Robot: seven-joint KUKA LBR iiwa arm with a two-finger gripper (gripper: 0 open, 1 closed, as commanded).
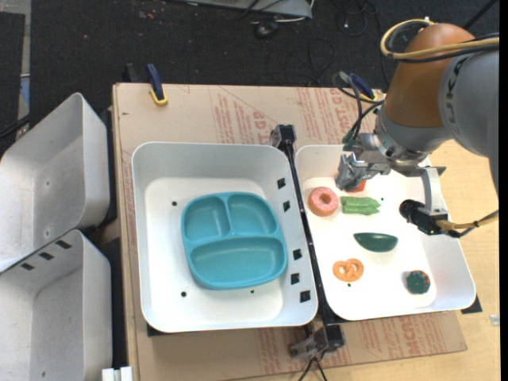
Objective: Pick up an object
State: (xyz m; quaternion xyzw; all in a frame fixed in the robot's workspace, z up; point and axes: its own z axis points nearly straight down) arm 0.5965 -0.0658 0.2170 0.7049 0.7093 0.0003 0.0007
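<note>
My gripper (352, 175) hangs low over the back of the right bin (452, 280), just behind the toys. Part of a small red-orange object (358, 186) peeks out right under it. I cannot tell if the gripper touches it. A pink frosted donut (323, 201) lies just to its left, and a green pea pod (361, 205) just in front. Farther forward are a dark teal wedge (375, 241), an orange pretzel (348, 271) and a small green and red lump (417, 281).
The left bin (155, 292) holds a blue divided plate (234, 240). A black divider with clips (298, 213) runs between the bins. A black cable fitting (418, 216) hangs off the arm over the right bin. Two spare white bins (48, 213) stand at far left.
</note>
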